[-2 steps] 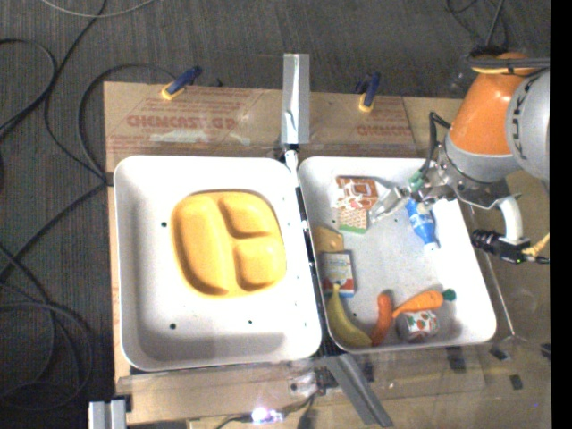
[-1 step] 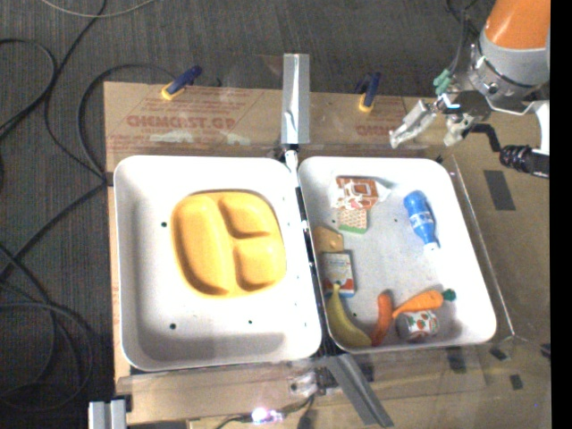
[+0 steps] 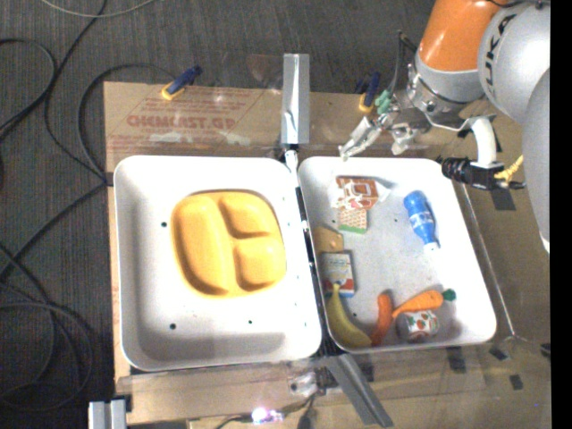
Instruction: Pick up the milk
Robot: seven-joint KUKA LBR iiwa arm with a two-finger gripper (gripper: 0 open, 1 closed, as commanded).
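The left white bin [image 3: 143, 266] is holding a yellow plastic divided tray [image 3: 229, 242]. Right of that tray, the right white bin [image 3: 474, 266] is holding the milk, a red-and-white patterned carton [image 3: 357, 204], with a blue bottle [image 3: 421, 219] beyond it. The arm's jaws [image 3: 386, 121] are hovering apart above the carton's bin edge, holding nothing; they should be descending squarely across the carton's narrow sides.

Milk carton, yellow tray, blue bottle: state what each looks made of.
Milk carton: likely printed paperboard, matte, with flat folded faces.
Yellow tray: probably moulded plastic, smooth with a slight sheen and rounded compartments.
Blue bottle: seemingly plastic, glossy, with a highlight along its side.
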